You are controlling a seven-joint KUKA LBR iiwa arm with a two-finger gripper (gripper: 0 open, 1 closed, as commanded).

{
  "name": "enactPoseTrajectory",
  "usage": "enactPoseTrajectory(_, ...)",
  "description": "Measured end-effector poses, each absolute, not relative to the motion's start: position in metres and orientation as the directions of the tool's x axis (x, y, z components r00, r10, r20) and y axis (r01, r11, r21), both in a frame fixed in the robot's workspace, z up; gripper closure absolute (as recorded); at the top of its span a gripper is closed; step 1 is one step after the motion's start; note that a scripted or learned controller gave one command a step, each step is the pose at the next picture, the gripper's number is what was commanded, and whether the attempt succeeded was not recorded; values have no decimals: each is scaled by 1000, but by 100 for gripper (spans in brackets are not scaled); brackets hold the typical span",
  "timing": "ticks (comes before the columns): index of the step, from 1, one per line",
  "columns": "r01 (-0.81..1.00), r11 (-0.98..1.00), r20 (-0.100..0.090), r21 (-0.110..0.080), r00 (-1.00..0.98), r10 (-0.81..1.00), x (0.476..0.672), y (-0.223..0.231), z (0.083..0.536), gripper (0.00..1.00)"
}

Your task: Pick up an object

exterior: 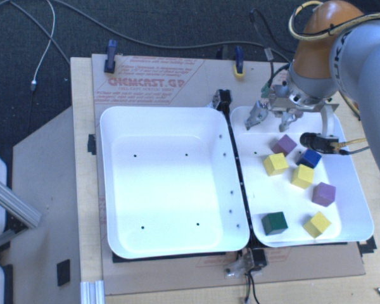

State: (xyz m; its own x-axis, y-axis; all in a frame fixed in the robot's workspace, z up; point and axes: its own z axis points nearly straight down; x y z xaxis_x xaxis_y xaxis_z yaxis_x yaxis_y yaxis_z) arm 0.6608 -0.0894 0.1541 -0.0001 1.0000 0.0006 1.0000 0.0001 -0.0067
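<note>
From the overhead camera, the gripper [273, 116] hung over the far end of the right bin [361, 230], at about eleven o'clock within that bin, with its two fingers spread apart and nothing between them. The blocks lay loose on the bin floor below and toward six o'clock from it: a purple block [283, 145] nearest the fingers, a yellow block [275, 164] just beside it at seven o'clock, a blue block [310, 159] at the purple one's four o'clock, a second yellow block [302, 176] touching or nearly touching the blue one, a second purple block [323, 194] farther down, and a green block [274, 223] and a third yellow block [317, 223] near the front wall. Any of them would serve as the object; the nearest purple block looked the easiest pick (it had open floor on its twelve o'clock side). These seemed small, stiff and light cubes, probably foam or wood, unlikely to crush or break, though a smooth face could slide out of a weak pinch. The best hold would likely be across two opposite flat faces, fingers square to them and low on the cube. The blue and yellow pair sat too close for a finger to pass between. The left bin [114, 189] held no blocks, with a few dark dots on its white floor.
</note>
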Motion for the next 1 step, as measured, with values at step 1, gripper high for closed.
enactPoseTrajectory(1, 1000, 1, 1, -7, -1, 1000, 657, -84, 91, 0)
